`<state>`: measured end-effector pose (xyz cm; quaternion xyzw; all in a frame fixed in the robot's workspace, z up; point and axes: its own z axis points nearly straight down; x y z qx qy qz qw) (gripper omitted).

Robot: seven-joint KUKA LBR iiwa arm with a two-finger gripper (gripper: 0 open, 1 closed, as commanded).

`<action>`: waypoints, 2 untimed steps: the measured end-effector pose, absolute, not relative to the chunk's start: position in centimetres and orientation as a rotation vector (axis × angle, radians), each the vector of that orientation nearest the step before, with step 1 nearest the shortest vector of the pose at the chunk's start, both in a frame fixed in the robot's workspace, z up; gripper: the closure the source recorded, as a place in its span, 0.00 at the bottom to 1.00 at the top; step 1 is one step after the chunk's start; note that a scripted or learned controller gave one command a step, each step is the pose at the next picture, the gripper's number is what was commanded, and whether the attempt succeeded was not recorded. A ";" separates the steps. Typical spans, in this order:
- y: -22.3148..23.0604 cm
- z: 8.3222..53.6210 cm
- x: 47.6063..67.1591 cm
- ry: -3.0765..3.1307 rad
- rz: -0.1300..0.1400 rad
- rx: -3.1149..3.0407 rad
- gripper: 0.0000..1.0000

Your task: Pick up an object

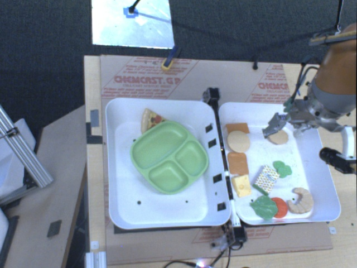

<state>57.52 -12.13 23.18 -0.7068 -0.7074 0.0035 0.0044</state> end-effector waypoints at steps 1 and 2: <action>-12.1 23.9 57.7 -2.225 -0.001 -2.219 0.00; -12.2 18.0 57.2 -2.223 0.000 -2.220 0.00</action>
